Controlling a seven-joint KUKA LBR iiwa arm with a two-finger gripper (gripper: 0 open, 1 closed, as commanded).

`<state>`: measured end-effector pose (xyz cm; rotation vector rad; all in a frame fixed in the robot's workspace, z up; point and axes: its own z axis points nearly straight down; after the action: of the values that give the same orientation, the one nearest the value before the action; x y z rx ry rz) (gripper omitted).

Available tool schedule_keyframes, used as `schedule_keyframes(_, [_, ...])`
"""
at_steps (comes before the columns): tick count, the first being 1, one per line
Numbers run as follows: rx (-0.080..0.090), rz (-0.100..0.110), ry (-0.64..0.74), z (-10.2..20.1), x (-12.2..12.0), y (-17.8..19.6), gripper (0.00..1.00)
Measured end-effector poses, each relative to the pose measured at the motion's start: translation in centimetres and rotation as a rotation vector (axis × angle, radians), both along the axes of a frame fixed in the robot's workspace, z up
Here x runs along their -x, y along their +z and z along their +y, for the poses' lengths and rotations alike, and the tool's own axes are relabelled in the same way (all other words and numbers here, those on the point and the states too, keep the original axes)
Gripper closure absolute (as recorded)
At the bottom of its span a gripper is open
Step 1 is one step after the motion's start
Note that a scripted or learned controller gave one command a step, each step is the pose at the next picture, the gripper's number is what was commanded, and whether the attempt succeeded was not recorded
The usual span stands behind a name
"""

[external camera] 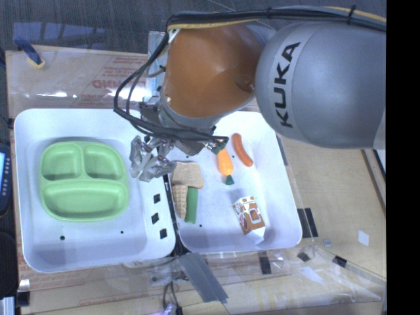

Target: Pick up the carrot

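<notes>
Carrot (225, 163) lies in the right-hand bin (283, 205), near its far side, orange with a small green end pointing toward the bin's middle. Just to its right rests a sausage (242, 149), the two close but apart. The arm (308, 77), grey with an orange band, reaches in from the right and hangs over the far edge of both bins. Its gripper (149, 161) hovers above the divide between the bins, left of the carrot and clear of it; nothing is visible between the fingers, and whether they are spread or pressed together cannot be told from this angle. Just beside the gripper sits a slice of bread (186, 174), with a green vegetable stick (191, 205) below it. A brown-and-white packet (250, 216) lies toward the near right corner. The left bin (26, 176) holds a green divided plate (83, 180).
</notes>
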<state>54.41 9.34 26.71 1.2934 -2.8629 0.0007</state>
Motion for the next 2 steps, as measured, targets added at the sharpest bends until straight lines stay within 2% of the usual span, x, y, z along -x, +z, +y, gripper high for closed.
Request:
schedule_keyframes(1, [-0.002,-0.002,0.778,-0.1,-2.6,-1.2,1.00])
schedule_keyframes(2, [-0.001,0.001,0.866,1.2,2.7,0.0,1.00])
